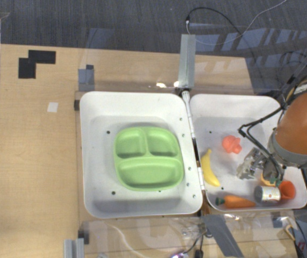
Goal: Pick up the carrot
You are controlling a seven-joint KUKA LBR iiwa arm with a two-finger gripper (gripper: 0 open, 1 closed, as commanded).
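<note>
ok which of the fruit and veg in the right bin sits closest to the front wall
The carrot: the orange one with a green top, lying lengthwise along the right bin's front wall. The banana lies further back by the divider, and the pinkish-orange fruit further back still.

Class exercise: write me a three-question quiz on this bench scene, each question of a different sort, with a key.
1. True or false: the carrot lies in the right bin.
2. What sits in the left bin? A) green tray B) banana C) can
3. Fill in: the banana lies along the right bin's ____ wall.

Key: 1 true; 2 A, the green tray; 3 left.
</note>
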